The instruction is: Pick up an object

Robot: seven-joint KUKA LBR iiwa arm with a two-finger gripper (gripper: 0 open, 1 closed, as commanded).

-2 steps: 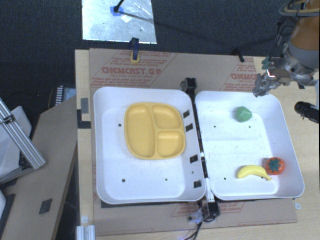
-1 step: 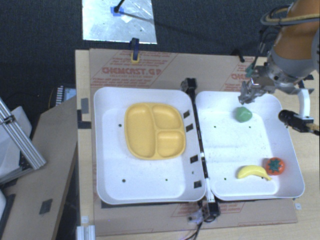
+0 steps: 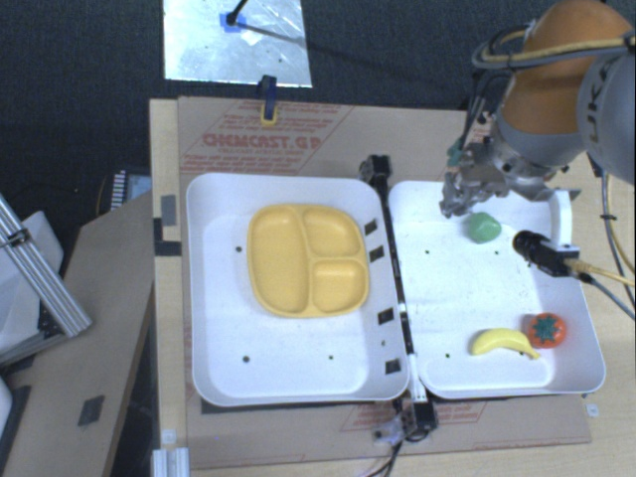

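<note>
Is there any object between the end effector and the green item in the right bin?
Nothing visible stands between them. The end effector hangs just left of the green round object at the back of the right bin. The banana and tomato lie apart, near the bin's front.

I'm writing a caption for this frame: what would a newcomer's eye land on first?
Likely the yellow three-compartment plastic plate in the middle of the left white bin. Next, the grey arm's gripper low over the right white bin, just left of a green round object; a yellow toy banana and red-orange toy tomato lie near that bin's front right corner.
</note>
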